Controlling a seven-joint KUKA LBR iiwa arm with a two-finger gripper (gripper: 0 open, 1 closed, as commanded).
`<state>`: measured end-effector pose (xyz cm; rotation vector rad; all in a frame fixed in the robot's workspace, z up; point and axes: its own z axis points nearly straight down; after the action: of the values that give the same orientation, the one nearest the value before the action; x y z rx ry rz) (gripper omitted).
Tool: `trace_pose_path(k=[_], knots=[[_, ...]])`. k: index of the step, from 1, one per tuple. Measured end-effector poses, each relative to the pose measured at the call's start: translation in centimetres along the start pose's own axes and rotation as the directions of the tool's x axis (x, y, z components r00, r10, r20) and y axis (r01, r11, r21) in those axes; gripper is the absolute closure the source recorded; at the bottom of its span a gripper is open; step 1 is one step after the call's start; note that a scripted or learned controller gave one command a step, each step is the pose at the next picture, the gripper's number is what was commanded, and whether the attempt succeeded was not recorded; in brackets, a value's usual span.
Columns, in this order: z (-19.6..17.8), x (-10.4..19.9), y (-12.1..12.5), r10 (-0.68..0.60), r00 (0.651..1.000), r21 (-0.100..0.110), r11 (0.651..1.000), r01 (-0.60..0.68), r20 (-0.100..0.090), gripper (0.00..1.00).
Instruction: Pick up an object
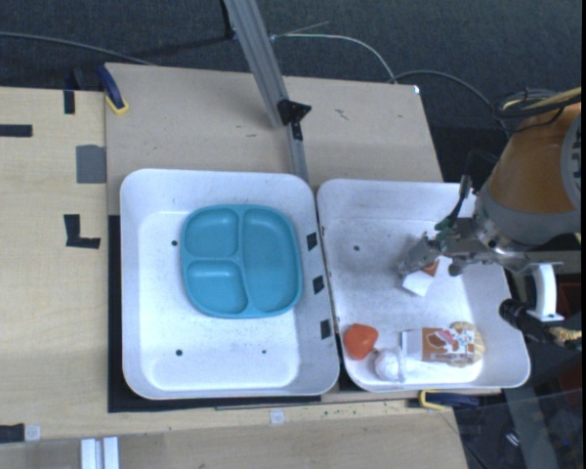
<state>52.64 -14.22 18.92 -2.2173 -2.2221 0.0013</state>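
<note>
The arm (pixel 542 179) reaches in over the right bin (pixel 371 203), its gripper (pixel 422 258) lowered near the middle of that bin, just over a small white object with a red patch (pixel 420 281). Gripper and object appear to touch, but the slanted view is too blurred here to show whether the claw is wide, narrow, or closed on anything; I cannot tell. It sits low, most likely to try for that piece.

Along the right bin's near wall lie a rounded orange lump (pixel 360 339), a small white ball-like thing (pixel 387 363), and a flat printed packet (pixel 449 344), close together. The left bin (pixel 146 262) holds a smooth blue divided plate (pixel 241 260) with three compartments and rounded corners, lying flat, well apart from the gripper.
</note>
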Motion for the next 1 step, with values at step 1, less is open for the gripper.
trace_pose_path(k=[1], knots=[[0.00, -0.01, 0.00, 0.000, 1.000, 0.000, 1.000, 0.000, 0.000, 0.00]])
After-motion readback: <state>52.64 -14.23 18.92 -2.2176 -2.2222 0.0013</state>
